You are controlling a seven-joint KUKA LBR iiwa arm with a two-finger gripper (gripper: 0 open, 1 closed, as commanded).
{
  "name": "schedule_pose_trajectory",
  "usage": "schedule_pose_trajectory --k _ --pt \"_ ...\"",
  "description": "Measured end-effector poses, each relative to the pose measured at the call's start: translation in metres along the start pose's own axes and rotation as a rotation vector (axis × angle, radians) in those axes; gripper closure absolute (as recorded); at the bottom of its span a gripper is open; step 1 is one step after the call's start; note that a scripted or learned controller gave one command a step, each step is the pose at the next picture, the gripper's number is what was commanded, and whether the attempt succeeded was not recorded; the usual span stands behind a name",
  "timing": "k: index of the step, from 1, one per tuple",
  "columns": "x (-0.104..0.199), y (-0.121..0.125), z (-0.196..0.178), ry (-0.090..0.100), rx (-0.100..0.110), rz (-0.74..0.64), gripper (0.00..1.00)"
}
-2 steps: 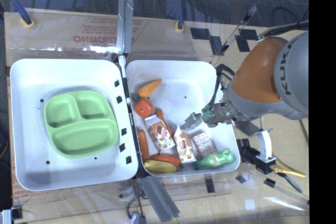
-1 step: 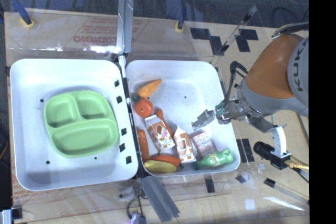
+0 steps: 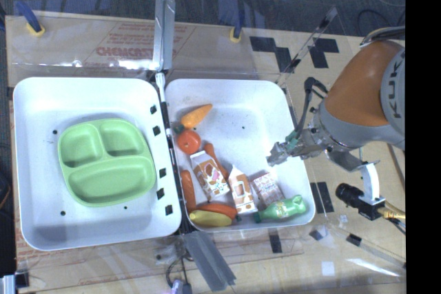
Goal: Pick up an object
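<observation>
We hovered our pincer [image 3: 277, 153] over the right bin [image 3: 275, 96], clear of the green bottle [image 3: 281, 209]; whether it was open, we cannot tell.

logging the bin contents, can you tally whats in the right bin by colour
orange: 2, carrot and tomato
yellow: 1, banana
green: 1, bottle
red-brown: 2, sausages
white with print: 2, cartons
brown: 1, packet
total: 9
</observation>
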State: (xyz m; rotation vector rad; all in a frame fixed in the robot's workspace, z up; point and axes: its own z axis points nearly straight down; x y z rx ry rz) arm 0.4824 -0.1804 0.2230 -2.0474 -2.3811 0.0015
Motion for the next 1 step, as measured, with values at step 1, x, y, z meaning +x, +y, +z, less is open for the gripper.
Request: schedule_pose_trajectory --k 1 --pt "0.0008 -0.0052 -0.0366 -0.001 -0.002 -0.069 1.00"
